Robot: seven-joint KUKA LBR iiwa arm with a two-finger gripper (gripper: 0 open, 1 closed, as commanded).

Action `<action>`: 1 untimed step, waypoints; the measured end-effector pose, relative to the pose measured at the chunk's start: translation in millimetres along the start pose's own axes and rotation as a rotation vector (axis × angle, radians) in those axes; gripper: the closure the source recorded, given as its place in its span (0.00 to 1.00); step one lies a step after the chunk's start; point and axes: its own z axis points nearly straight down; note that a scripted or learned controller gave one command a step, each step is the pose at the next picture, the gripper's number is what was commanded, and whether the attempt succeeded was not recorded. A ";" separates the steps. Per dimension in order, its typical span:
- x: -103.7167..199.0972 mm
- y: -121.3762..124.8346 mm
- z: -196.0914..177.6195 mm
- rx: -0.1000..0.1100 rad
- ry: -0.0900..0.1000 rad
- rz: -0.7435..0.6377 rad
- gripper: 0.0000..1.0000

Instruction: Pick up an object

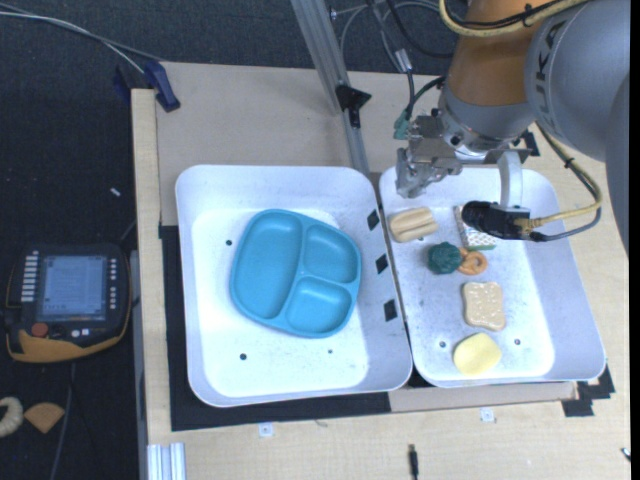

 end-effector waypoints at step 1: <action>52.2 15.7 -0.9 -0.005 0.000 -0.001 1.00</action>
